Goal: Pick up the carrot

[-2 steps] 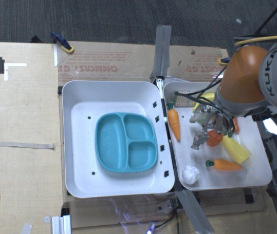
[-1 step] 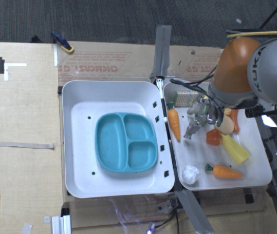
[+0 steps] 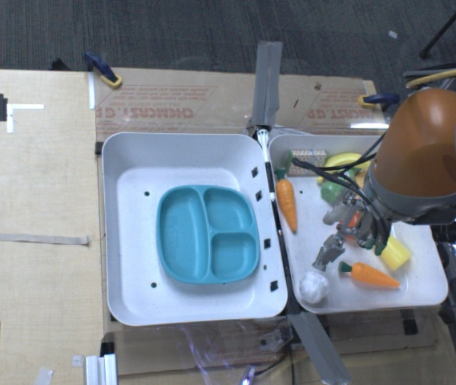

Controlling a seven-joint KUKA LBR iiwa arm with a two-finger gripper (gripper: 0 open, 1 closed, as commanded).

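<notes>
Carrots number two in the right bin: one carrot lies lengthwise against the bin's left wall, green top toward the far side; a second carrot lies near the front edge, its green stub pointing left. Neither is lifted, so the pick-up remains undone. Hand hangs low over the bin floor between the two, beside a small white object; whether it is wide or narrow cannot be told, and nothing is seen gripped in it. Both carrots are orange, tapered and smooth, apparently toys. Yellow block sits just beside the second carrot, and yellow-green items lie at the far side. Left bin holds a teal divided plate. Remaining steps, as judged: align, close, lift.
</notes>
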